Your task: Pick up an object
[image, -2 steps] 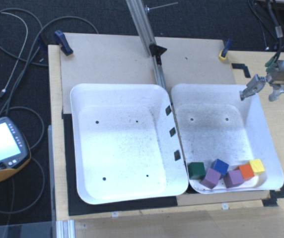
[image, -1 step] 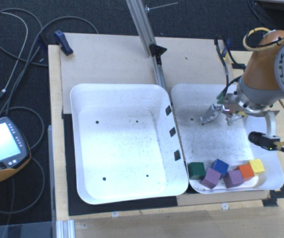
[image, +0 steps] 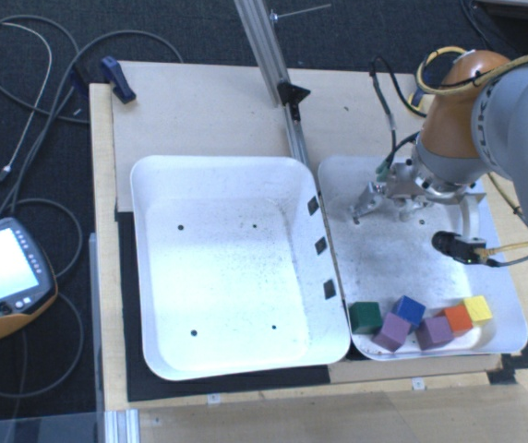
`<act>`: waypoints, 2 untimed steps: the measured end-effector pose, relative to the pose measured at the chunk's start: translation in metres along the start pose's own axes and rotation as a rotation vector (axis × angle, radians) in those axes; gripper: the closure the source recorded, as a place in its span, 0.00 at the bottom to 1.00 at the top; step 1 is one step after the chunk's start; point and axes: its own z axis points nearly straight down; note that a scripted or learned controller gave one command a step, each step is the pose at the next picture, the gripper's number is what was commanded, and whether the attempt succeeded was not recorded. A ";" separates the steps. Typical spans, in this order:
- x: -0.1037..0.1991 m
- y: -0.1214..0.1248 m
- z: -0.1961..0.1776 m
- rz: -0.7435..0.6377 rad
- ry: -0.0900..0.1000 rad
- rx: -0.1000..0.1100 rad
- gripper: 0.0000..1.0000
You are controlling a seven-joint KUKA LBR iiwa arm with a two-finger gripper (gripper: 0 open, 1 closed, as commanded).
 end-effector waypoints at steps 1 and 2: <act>0.038 0.032 0.001 -0.002 0.000 -0.003 0.00; -0.038 0.023 0.000 0.009 -0.005 -0.002 0.00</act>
